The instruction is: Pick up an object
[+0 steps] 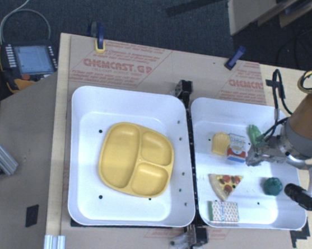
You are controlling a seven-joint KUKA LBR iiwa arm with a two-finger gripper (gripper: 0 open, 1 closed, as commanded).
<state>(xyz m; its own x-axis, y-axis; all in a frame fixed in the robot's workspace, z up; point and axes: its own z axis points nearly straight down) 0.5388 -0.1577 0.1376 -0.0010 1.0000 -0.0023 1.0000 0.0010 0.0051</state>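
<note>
The arm is reaching in from 3 o'clock, its end effector [255, 156] hanging low over the right bin [197, 154], just at the red-and-white carton [236, 147]; whether it is apart or together cannot be told. Judged step: approach, no grasp yet. The next move is calling for a centred descent. The carton is lying flat at the bin's 12 o'clock, touching a yellow piece [220, 143]. A pizza slice [225, 184] is lying at 6 o'clock.
</note>
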